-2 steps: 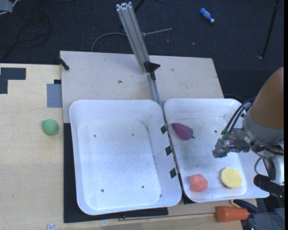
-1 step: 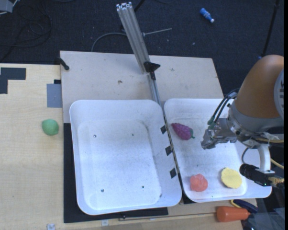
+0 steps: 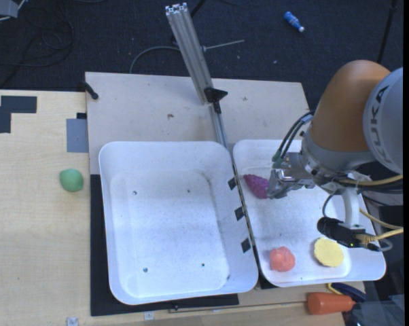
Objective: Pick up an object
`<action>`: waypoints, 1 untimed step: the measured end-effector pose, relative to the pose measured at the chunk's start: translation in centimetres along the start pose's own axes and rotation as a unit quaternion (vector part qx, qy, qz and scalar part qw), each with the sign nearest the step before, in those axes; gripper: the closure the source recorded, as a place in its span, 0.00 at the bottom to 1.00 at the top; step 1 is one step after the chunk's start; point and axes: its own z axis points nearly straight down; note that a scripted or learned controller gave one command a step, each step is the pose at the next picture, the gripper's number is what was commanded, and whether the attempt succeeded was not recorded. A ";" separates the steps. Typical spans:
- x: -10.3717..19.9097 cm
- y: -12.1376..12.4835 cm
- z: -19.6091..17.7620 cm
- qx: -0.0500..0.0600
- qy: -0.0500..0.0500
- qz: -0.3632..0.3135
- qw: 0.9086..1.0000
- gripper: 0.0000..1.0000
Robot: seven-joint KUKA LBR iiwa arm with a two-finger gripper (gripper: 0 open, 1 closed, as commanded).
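Purple object, the likeliest target of the pick, lies in the right-hand bin near its left wall, and the rest of the scene arranges itself around that spot.

Largest is the bench, a pale board carrying both bins so that everything graspable stays within the arm's reach. The left-hand bin sits beside its neighbour, the two walls touching down the middle, presumably so a thing lifted from one can be dropped in the other. The arm leans in from the right, its orange band hanging over the right-hand bin, its wrist tipped down toward the purple object. A slanted aluminium rail rises behind the bins.

The gripper is low in the bin, just beside the purple object on its right and seemingly touching it; whether its fingers are spread or closed cannot be told from here, and nothing shows the object held between them.

Smaller things wait elsewhere: a yellow object and a red object near the bin's front edge, well apart from the gripper, an orange object just outside the bin, and a green ball off to the left on the wooden table.
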 end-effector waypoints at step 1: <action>4.4 3.1 -0.6 0.000 0.000 0.000 1.000 1.00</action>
